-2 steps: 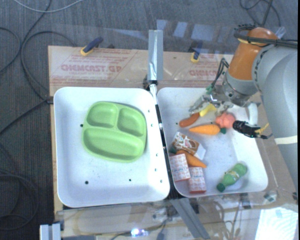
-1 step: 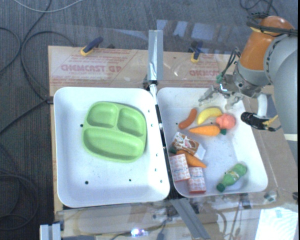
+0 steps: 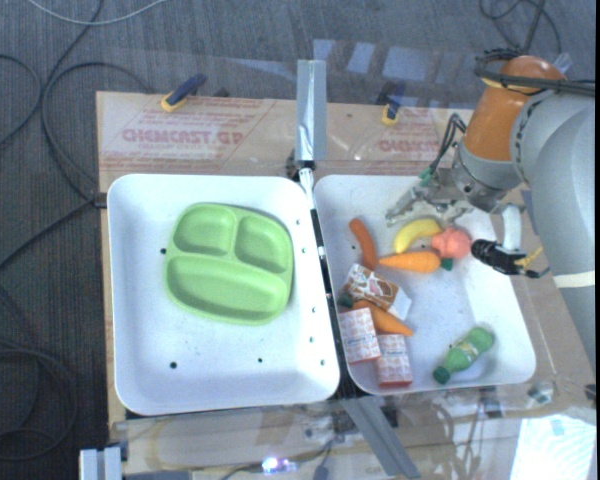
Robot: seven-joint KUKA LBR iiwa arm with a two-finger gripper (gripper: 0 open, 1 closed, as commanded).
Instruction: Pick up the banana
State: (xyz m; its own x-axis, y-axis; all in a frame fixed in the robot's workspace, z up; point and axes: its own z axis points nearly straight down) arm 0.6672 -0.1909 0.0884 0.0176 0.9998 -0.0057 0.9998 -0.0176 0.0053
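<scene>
Half the banana (image 3: 417,235) under carrot (image 3: 411,262) and peach (image 3: 450,243); gripper (image 3: 427,198) just above (finger state unclear)

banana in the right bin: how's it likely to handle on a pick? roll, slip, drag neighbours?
The banana looks like a smooth, curved toy, so it may slip or pivot. It lies close against the carrot and a pink fruit, so these would probably shift too. The gripper is just above it.
</scene>
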